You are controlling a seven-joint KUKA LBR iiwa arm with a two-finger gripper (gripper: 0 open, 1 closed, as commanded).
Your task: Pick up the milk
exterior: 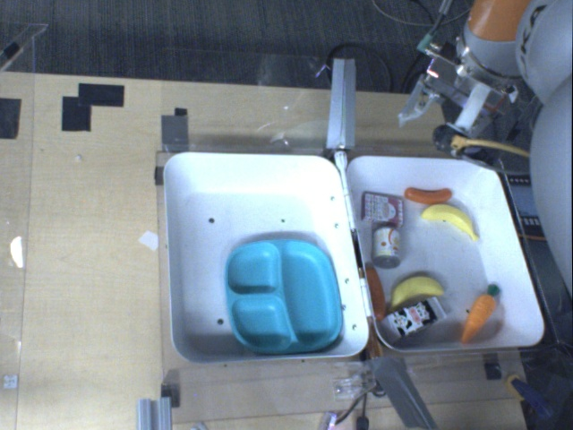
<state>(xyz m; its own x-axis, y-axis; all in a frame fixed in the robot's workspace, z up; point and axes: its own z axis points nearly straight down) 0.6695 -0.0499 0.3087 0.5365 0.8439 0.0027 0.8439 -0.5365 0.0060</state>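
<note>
Fingers (419,107) of the gripper (443,106) stand spread apart with nothing between them, raised above the back edge of the right bin (510,231). Outward and toward the camera, well apart from them, the milk carton (416,316) lies tipped over by the bin's front wall, its black-and-white side up and its long axis roughly left to right. A banana (417,288) rests just behind it, a carrot (481,314) beside it. My guess: the arm must travel across the whole bin.
</note>
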